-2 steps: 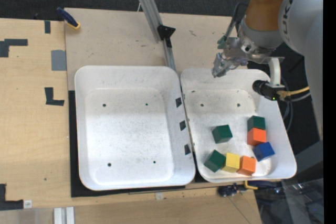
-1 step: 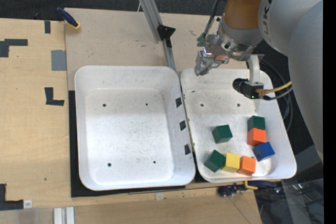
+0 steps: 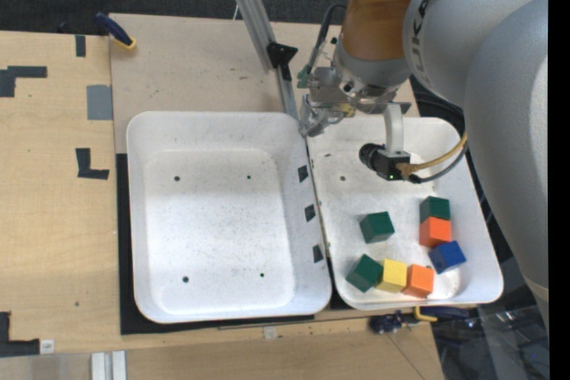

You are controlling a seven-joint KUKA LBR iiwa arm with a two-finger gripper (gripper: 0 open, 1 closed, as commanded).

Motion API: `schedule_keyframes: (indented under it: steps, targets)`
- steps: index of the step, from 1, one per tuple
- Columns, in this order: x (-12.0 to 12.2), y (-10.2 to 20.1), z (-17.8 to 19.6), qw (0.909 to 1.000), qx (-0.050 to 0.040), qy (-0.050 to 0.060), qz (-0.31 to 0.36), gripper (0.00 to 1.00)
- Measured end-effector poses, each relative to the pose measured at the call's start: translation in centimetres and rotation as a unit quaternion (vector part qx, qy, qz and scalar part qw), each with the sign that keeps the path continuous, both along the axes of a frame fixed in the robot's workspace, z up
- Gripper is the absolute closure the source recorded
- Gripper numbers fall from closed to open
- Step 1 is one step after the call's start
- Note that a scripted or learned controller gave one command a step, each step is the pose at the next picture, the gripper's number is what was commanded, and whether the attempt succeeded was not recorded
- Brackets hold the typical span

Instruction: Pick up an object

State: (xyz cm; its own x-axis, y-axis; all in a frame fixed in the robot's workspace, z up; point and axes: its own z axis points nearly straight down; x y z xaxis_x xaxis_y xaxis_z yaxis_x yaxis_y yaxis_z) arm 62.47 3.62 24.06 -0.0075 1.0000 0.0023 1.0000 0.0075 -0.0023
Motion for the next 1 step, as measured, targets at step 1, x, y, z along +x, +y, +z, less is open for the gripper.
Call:
schedule_keyframes:
  steps: [1]
  targets:
    - [-1.74,5.01,-0.55,1.0000,-0.0005,0.001,-0.001,1.00]
